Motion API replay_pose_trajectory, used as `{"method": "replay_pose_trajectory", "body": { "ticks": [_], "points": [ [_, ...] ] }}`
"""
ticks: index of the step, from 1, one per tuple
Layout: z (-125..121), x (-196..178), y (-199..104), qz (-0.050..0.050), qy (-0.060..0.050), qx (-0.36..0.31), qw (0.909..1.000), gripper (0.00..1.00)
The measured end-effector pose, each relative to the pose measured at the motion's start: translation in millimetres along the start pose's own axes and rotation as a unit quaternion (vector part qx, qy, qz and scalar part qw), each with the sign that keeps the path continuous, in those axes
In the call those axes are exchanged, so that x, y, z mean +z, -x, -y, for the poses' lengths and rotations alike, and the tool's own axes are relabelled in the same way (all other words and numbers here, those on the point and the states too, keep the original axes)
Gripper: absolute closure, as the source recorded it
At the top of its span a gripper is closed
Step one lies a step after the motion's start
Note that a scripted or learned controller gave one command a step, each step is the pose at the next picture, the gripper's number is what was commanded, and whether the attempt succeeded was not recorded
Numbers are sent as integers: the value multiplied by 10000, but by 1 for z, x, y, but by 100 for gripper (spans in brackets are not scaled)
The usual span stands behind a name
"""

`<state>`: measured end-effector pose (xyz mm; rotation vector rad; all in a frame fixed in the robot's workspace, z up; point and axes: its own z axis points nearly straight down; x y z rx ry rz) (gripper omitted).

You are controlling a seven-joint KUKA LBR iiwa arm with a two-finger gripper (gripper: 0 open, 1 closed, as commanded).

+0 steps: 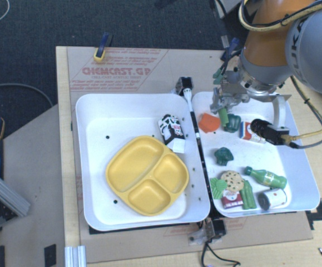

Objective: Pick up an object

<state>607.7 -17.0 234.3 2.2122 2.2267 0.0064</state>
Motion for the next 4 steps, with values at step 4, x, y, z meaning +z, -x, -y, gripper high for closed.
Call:
{"method": "replay_pose_trajectory", "body": {
  "ticks": [4],
  "points": [
    [4, 19, 2, 6, -43, 40, 10000, 100]
  ]
}}
